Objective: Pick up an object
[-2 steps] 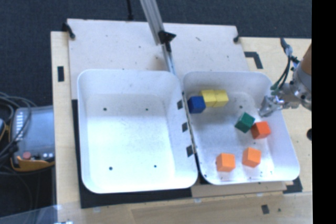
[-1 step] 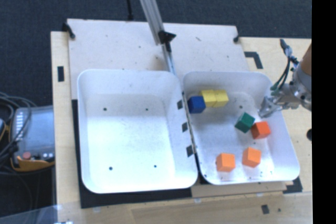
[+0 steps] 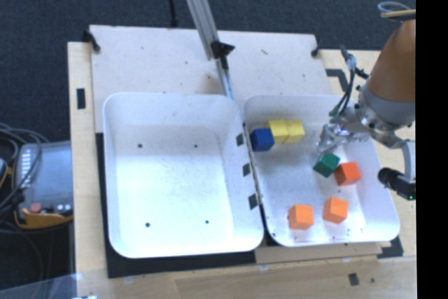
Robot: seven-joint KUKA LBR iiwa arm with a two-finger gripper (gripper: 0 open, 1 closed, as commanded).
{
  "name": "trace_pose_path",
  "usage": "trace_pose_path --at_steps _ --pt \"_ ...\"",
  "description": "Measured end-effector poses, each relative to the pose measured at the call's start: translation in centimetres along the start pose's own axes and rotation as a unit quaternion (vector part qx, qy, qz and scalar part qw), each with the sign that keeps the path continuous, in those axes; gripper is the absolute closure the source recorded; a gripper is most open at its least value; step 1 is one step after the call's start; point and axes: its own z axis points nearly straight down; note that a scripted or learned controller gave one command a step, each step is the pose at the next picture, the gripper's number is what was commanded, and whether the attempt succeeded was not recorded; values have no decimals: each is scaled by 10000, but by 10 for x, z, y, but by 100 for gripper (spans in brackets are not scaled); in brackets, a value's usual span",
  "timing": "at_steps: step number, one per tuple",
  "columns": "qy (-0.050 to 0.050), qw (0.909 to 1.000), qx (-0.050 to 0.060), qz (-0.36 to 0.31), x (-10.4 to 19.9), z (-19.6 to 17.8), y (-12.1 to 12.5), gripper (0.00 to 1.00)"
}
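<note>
- The gripper (image 3: 334, 138) hangs low over the right bin (image 3: 381, 227), just above and to the left of the green block (image 3: 326, 166); whether it is spread or closed I cannot tell, the metal parts blur together at this slant; nothing can be seen held in it.
- The green block lies tilted on the bin floor, near the middle of the right bin; an orange block (image 3: 348, 173) sits just beside it on the right, possibly touching, though the view is too coarse to be sure.
- Two more orange blocks lie nearer the front rim: one (image 3: 301, 216) to the left, one (image 3: 335, 210) to the right of it, apart from each other.
- A blue block (image 3: 262, 140) and a yellow block (image 3: 286, 131) rest touching, toward the back left of the same bin; the left bin (image 3: 119, 115) stands alongside on the counter (image 3: 80, 150).
- The step in hand looks like the descent onto a chosen block; the green one seems the likeliest target.
- To do it well: centre over the green block before dropping; turn the wrist to match its tilted faces; keep the closing line away from the neighbouring orange block, lest that be nudged or pinched along; close only once low around the block, then lift straight.
</note>
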Motion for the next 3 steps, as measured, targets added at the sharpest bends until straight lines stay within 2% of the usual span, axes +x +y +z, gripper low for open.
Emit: trace_pose_path --at_steps 1,3 --pt "3 10000 15 5 49 9 14 100" --pt "2 10000 -9 1 143 -10 55 100"
